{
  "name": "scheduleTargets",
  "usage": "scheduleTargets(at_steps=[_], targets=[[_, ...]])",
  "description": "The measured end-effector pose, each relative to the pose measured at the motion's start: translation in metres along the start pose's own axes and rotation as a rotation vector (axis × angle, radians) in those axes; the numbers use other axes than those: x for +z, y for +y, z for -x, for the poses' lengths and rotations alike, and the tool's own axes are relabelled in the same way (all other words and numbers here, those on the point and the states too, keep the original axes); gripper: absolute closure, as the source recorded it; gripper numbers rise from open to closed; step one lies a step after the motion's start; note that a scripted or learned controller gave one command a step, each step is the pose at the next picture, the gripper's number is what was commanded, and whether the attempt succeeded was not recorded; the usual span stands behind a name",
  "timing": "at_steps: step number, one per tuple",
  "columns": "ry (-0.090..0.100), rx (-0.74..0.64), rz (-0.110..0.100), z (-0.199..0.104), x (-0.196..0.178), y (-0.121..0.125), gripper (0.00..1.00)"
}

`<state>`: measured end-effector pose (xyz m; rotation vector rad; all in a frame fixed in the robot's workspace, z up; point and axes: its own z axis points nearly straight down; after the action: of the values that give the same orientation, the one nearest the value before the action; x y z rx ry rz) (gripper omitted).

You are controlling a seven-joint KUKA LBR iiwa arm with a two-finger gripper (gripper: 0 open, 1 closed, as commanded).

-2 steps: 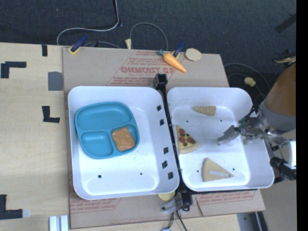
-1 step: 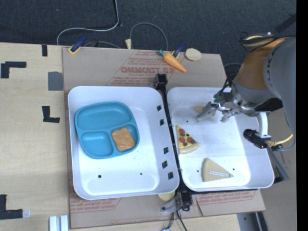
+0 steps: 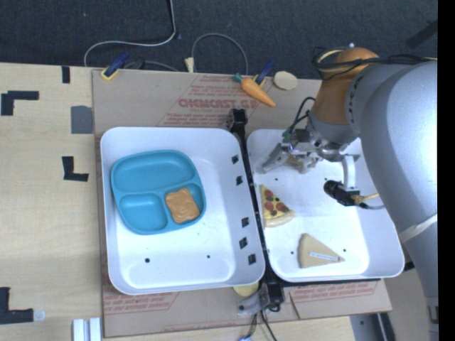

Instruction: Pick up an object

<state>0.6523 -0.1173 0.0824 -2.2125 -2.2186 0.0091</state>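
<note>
2 toy foods, a pizza slice [image 3: 274, 207] and a tan cheese wedge [image 3: 318, 251], lie loose in the right white bin [image 3: 370, 226], within the arm's reach. Its tool [image 3: 279, 156] hangs low over that bin's far corner, grip impossible to tell.

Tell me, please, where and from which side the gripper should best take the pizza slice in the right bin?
Probably from straight above: the pizza slice lies flat on the bin floor. Close on its two straight edges, midway along, well away from the near wall beside it.
</note>
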Motion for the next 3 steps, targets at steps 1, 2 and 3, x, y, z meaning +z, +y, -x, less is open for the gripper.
scheduleTargets(at_steps=[1, 2, 3], targets=[[-0.008, 0.010, -0.016, -0.017, -0.002, 0.011, 0.00], [0.006, 0.004, -0.006, 0.018, -0.003, 0.014, 0.00], [-0.003, -0.001, 0.011, -0.019, -0.003, 0.011, 0.00]])
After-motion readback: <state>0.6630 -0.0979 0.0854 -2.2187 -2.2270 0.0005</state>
